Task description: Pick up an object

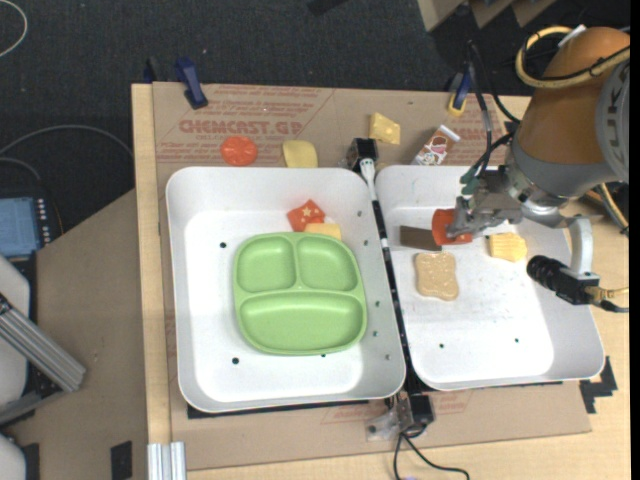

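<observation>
Two bins (200,298): gripper (462,225) low in right one, over red piece (444,227), touching it; grip state impossible to tell. Toast (436,276) just below, cheese (507,246) to its right. Green tray (298,293) in left bin.

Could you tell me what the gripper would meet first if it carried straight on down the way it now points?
Probably the small red-orange piece right beneath the gripper in the right white bin; depth is unclear.
</observation>
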Motion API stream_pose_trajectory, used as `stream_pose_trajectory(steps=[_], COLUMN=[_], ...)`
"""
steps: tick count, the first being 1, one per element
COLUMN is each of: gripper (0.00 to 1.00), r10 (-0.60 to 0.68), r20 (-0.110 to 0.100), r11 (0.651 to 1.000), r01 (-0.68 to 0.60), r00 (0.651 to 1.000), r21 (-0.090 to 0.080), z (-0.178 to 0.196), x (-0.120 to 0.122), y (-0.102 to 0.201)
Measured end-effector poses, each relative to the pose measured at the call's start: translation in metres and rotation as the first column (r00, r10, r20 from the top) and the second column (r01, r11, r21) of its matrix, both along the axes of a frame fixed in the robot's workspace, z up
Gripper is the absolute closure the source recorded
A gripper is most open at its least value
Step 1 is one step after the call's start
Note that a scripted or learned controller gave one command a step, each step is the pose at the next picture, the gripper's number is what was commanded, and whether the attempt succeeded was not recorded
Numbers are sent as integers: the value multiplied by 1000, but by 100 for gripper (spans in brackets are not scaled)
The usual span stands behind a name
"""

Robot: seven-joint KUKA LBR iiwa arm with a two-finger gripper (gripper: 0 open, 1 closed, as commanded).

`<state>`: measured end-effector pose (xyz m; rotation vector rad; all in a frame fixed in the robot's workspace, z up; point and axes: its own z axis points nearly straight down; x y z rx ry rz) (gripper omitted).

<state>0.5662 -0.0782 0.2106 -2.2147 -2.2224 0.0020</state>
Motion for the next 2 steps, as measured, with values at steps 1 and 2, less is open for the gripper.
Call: stream_pose_trajectory(steps=[1,2], gripper=[100,100], r10=[-1,-6], r20=[7,7], r11=[1000,1000], r01=[1,6], r00=[1000,1000], r21=[-2,-4], z=[14,-20], x=[20,39], y=[62,0])
